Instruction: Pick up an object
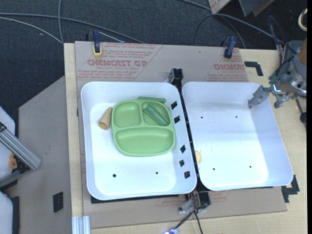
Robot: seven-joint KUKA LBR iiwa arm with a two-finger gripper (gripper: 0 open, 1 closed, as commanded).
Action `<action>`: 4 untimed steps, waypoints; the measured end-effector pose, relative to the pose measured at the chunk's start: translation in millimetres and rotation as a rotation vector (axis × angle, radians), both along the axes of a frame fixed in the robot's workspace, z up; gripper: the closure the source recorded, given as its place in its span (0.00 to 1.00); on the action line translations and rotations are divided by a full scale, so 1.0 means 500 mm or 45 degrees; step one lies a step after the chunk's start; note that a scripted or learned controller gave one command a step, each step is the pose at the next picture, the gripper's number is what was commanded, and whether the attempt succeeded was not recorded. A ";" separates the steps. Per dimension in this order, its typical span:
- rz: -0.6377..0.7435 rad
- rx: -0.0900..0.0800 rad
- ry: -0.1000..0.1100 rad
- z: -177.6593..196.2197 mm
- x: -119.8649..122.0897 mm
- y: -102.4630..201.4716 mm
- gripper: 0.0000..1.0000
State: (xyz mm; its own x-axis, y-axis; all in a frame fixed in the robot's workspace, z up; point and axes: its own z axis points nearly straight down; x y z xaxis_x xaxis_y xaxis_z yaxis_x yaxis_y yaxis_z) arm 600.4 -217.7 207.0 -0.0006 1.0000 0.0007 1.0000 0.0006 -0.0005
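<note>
A light green plastic divided plate with three compartments lies flat in the left shallow white bin, filling much of its far half. In the plate's far right compartment rests a darker green oblong piece, and a small tan cone lies just beside the plate's left edge. The tool hangs over the far right corner of the right white bin, well apart from the plate, and I cannot tell how it is set.
</note>
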 end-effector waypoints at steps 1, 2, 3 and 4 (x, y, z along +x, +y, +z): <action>0.002 0.002 0.007 -0.124 0.007 0.005 0.00; 0.002 0.010 0.004 -0.225 0.021 -0.005 0.00; 0.004 0.009 0.002 -0.243 0.025 0.003 0.00; 0.004 0.003 -0.003 -0.219 0.026 0.000 1.00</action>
State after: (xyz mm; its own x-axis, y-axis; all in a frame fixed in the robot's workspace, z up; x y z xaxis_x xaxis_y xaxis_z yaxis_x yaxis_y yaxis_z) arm 613.2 -217.9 97.4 -0.0038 1.0000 0.0031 1.0000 0.0038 0.0016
